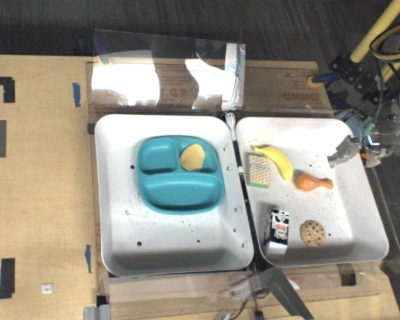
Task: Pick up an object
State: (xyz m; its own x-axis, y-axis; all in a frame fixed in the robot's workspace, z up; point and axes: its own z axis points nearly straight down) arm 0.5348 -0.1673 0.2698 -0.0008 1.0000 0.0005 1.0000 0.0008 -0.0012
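The right bin (333, 131) holds a yellow banana (277, 160), a small pale waffle-patterned packet (259, 171), an orange drumstick-shaped toy (312, 183), a black-and-white milk carton (278, 228) and a round brown cookie (313, 233). My gripper (344, 151) hangs at the right side of this bin, just up and right of the orange toy and apart from it. Nothing shows in its grasp. In the left bin (113, 199) lies a teal divided plate (179, 191) with a yellow rounded item (193, 157) in its upper right compartment.
A clear plastic sheet (167, 75) stands behind the left bin. Cables and a yellow hose (381, 20) crowd the upper right beside the arm (385, 139). Cardboard bench surface (33, 179) stretches to the left.
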